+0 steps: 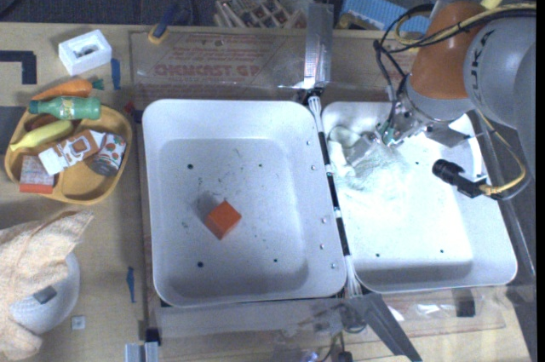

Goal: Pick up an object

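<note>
Orange cube (224, 218) lay in left bin (170, 130). Gripper (385, 135) hung over right bin (494, 267) beside clear crumpled plastic (366, 160); finger state indeterminable. Yellow basket (85, 186) of toy food stood left.

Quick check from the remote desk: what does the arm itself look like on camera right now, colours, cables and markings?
The arm is bulky, rounded and grey, with an orange band above the wrist. Thin black cables loop beside the band and run down toward the gripper, which is small, with greenish parts. Dark lettering marks the grey shell, too cropped to read.

High slanted view over both bins (170, 117)
</note>
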Motion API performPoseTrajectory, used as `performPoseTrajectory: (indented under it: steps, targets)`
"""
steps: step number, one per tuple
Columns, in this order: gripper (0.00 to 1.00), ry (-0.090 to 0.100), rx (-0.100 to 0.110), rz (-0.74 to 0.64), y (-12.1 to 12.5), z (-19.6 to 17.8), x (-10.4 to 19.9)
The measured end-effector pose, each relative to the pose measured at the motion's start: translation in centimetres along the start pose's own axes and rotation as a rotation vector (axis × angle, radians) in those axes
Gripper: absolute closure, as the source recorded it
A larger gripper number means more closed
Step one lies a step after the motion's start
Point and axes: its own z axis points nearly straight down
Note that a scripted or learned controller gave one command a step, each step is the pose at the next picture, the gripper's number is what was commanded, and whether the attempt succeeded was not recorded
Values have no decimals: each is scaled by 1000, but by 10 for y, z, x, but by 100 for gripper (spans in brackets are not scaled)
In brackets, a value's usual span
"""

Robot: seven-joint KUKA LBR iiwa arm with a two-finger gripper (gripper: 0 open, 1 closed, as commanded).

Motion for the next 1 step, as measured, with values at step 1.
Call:
performPoseTrajectory:
  steps: [1]
  targets:
    - [100,-4,-7,3,1,-13,-2]
